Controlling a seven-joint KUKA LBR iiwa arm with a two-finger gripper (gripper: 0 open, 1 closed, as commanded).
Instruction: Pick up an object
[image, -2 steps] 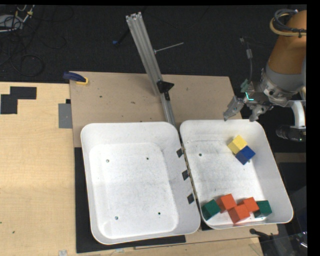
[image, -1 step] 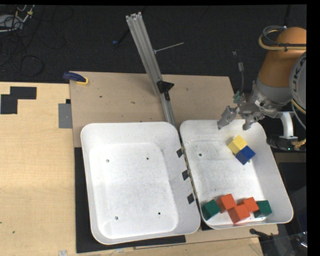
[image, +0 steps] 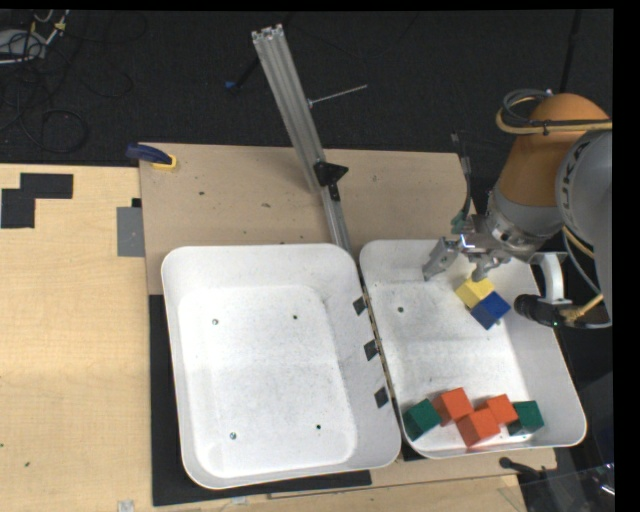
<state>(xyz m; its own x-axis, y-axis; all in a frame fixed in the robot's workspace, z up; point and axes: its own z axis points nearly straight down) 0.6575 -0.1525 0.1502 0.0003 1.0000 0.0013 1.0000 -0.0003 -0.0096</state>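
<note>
Two bins sit side by side on the bench (image: 240, 200) — the left bin (image: 260, 365) and the right bin (image: 440, 330), touching along their inner walls. In the right bin, two blocks (image: 482, 301) lie near its far right corner — a cluster of blocks (image: 475, 413) rests against its near edge. The pincer (image: 466, 258) hangs over the right bin's far edge, just behind the two blocks.

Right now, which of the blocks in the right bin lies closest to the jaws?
The yellow block, at the bin's far end just under the gripper, touching the blue block. The orange and green blocks cluster at the near edge.
</note>
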